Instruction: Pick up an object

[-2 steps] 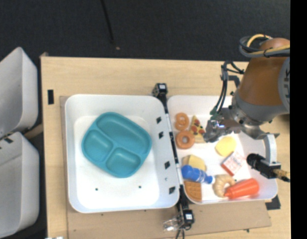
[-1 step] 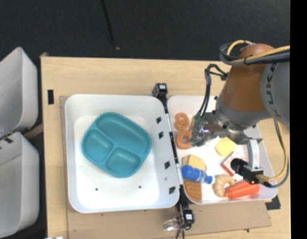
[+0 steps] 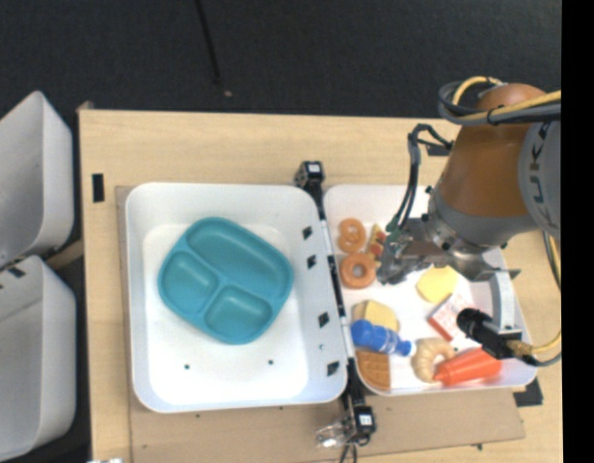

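1. Toy food pieces, the pick candidates, lay crowded in the right bin (image 3: pixel 369 199); the gripper (image 3: pixel 391 261) hung over its upper-left part, just beside the lower doughnut (image 3: pixel 357 271).
2. I could not tell from the camera view how the tool stood; the wrist hid its tip, and I saw nothing held.
3. Risk, as I judged it: the pieces sat close together, so a descent here could land on the doughnut's rim or nudge a neighbour rather than close around one item. The bin wall close by could also block a finger.
4. Second risk: rounded, smooth pieces such as the yellow wedge (image 3: pixel 436 284) might squirt out sideways under a pinch.
5. Count, right bin: two doughnuts (upper one (image 3: pixel 351 232)), one yellow wedge, one blue bottle (image 3: pixel 379 338), one orange carrot-like piece (image 3: pixel 468 367), one waffle-like piece (image 3: pixel 374 368); a few more I could not identify.
6. Count, left bin (image 3: pixel 143 307): one teal divided plate (image 3: pixel 226 279).
7. Bins: two.
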Controlling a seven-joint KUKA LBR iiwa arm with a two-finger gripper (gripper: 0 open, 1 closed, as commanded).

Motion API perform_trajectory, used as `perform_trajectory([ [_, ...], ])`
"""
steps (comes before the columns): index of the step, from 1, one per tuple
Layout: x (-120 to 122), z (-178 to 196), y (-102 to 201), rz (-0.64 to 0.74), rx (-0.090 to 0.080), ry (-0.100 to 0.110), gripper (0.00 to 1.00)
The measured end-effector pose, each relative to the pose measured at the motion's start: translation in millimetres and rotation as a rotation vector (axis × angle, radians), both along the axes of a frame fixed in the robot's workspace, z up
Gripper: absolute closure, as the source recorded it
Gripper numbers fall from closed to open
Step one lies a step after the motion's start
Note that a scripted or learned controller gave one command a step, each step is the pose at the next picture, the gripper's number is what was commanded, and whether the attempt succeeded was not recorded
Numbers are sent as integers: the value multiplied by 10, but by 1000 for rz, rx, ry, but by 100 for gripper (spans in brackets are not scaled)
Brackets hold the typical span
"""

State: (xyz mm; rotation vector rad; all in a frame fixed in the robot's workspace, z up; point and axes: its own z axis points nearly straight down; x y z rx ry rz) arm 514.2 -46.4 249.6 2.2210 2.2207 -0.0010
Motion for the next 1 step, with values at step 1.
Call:
perform_trajectory([
  [1, 51, -194, -9, -3, 0, 4, 100],
])
